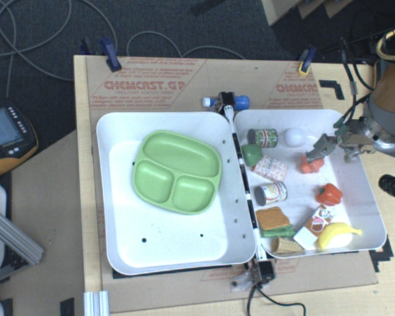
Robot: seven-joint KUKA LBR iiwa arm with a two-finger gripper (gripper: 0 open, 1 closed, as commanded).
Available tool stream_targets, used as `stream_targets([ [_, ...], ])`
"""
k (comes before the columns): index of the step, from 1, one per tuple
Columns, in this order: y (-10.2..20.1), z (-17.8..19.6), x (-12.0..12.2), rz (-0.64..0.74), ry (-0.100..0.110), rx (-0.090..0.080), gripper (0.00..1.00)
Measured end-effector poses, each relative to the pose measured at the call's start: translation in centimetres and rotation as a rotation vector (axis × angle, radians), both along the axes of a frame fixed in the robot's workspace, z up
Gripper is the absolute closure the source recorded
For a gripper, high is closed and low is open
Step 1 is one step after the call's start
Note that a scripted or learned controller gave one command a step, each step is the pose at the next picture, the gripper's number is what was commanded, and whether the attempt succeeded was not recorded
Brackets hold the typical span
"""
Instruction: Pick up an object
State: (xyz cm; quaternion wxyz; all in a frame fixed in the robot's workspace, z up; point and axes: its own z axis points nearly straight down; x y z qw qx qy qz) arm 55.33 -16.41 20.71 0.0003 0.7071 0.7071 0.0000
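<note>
A green divided plate (176,172) lay in the middle of the left bin (112,196). In the right bin (370,203), the gripper (314,155) hung near the far edge, directly over a small red-orange object (311,166); whether its fingers gripped it could not be told. A banana (338,236) sat in the near right corner.

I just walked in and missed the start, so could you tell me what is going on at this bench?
The arm reaches in from the right, its gripper low over the right bin beside a small red toy. No object is clearly lifted yet. Toy foods crowd that bin, including a banana. The left bin holds a green divided plate.
</note>
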Motion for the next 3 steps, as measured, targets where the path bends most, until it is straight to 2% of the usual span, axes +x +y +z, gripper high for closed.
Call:
stream_targets([
  [1, -2.1, -5.8, 3.7, 0.0, 0.001, 0.0, 0.0],
  [2, -1.6, -12.3, 4.8, 0.001, 0.003, 0.001, 0.0],
  [3, -1.6, -11.0, 5.1, 0.002, -0.006, -0.001, 1.0],
])
